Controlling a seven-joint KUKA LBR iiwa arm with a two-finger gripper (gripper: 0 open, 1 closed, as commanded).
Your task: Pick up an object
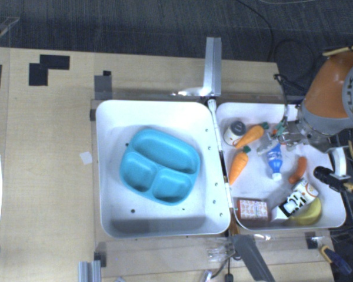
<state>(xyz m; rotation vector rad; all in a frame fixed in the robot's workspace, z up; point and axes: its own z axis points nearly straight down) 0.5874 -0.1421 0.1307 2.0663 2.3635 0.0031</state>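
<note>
Looking at the right bin (341, 219), we see the gripper (287, 133) near its far wall, just above the blue-capped tube (275, 161). Whether the jaws are open we cannot tell. We should descend straight over the tube, clear of the carrot (249, 136) beside it.

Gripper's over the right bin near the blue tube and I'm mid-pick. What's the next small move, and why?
Probably lower the gripper a little toward the blue-and-white tube, which lies just below it in the right bin. Nothing shows between its fingers. A carrot sits close on the left and another orange piece on the right, so a straight descent seems safest.
</note>
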